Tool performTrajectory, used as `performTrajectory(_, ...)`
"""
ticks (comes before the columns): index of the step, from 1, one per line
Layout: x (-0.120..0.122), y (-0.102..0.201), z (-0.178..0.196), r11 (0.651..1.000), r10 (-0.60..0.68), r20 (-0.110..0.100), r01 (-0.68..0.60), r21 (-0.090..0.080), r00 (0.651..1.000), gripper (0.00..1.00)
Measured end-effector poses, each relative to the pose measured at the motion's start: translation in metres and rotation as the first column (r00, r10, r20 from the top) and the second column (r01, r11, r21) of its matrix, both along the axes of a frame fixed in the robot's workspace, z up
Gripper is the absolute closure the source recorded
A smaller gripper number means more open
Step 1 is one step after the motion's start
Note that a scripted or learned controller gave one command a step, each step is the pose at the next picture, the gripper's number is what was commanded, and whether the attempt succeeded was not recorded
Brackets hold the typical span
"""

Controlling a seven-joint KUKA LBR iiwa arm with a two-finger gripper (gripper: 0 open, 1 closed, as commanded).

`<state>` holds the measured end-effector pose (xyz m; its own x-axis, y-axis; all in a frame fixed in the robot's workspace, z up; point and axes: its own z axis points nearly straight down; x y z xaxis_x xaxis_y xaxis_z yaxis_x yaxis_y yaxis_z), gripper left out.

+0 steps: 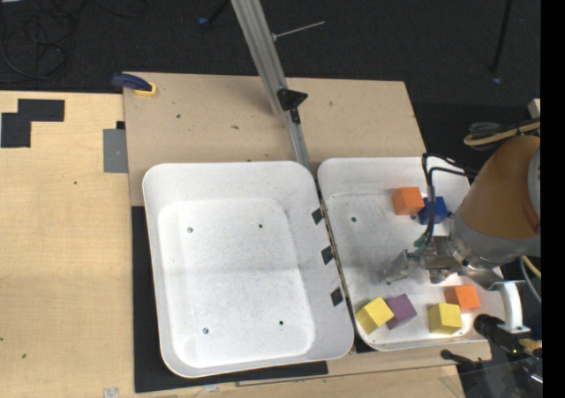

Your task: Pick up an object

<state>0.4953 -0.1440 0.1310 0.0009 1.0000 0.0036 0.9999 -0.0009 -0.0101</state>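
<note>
A wooden bench (353,114) carries two shallow white bins side by side, with a slanted metal rail (258,34) rising behind them. The left bin (177,184) holds no blocks; the right bin (362,180) holds every candidate for the pick. The arm (499,202) reaches in from the right and hangs low over the right bin. Its gripper (415,262) sits above bare bin floor, near the middle of that bin, with one thin finger (395,271) slanting down to the left; whether the fingers are spread or closed cannot be told, and no block is seen between them. The blocks lie around it: an orange block (407,201) with a blue block (433,208) just beside it towards the back, a yellow block (375,313) touching a purple block (402,308) at the front edge, and a second yellow block (444,318) beside a second orange block (466,297) to the front right. Judged from this layout, the pick is not yet done: every block rests on the bin floor, so grasping and lifting remain.
</note>
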Motion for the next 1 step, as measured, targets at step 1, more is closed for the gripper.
performTrajectory(1,0.0012,-0.0028,0.013,1.0,-0.005,0.006,0.005,-0.002,1.0,1.0)
